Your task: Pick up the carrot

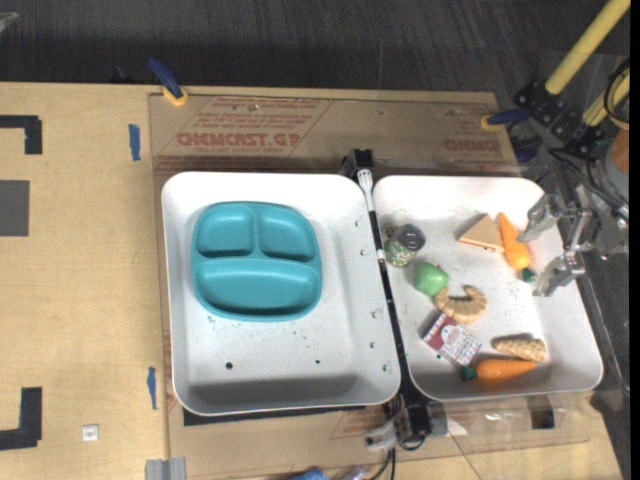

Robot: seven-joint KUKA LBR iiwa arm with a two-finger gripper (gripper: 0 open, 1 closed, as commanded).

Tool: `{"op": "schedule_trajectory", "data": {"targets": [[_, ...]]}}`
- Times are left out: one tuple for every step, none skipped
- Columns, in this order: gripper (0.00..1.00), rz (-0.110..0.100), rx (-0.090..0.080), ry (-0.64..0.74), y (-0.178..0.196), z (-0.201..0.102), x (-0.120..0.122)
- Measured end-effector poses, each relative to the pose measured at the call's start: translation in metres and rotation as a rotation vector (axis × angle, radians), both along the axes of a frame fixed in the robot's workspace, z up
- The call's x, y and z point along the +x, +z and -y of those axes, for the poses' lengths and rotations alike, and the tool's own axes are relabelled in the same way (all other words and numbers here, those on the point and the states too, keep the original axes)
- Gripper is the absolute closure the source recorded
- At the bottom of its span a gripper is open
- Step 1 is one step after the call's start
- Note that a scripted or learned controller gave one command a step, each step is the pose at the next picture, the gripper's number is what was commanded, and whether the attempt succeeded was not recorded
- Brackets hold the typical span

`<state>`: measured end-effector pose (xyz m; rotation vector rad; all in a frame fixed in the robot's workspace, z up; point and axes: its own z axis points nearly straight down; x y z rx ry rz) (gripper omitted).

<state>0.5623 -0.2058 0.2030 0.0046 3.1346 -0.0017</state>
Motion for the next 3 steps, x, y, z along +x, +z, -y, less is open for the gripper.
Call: {"op": "schedule_trajectory", "data": {"targets": [[0.0,-0.008,0.003,0.016,-0.107,0.016,0.009],[1.0,0.009,-0.002,0.019,-0.09,0.015,0.015],[1.0,0.004,-0.003,0.356,-0.113,0.017,-0.039]]}}
